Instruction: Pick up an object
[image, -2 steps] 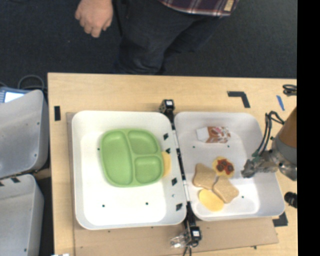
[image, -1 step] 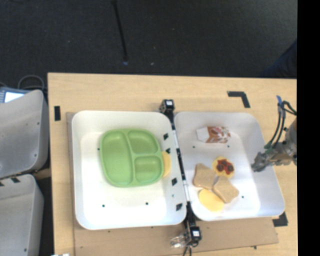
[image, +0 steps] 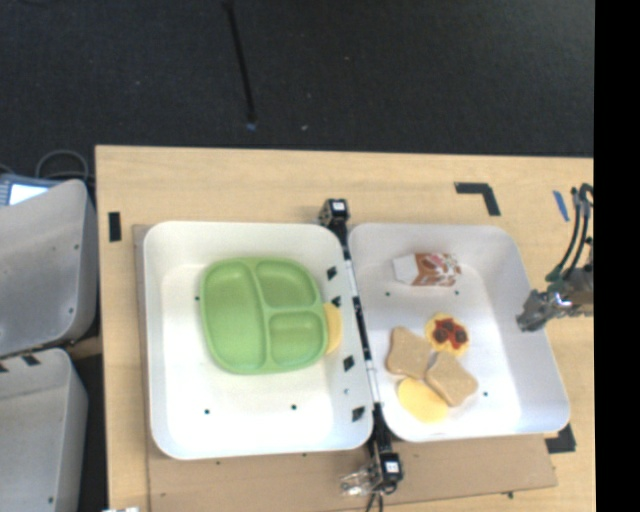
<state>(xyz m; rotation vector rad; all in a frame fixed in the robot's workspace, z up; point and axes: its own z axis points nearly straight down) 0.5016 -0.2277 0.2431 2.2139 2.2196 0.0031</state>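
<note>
The right bin (image: 505, 400) holds several toy food pieces. A white and red packet (image: 428, 268) lies near its far side. Below it sit a small round piece with red topping (image: 448, 333), two bread slices (image: 408, 353) (image: 453, 380) and a yellow disc (image: 421, 402), all close together. My gripper (image: 532, 314) hangs at the bin's right rim, to the right of the food and apart from every piece.
In the left bin (image: 175, 410) lies a green divided plate (image: 262, 315), with a yellow piece (image: 334, 328) peeking out from under its right edge. Cables (image: 576, 232) trail above the gripper at the right. Grey equipment (image: 40, 270) stands left of the bench.
</note>
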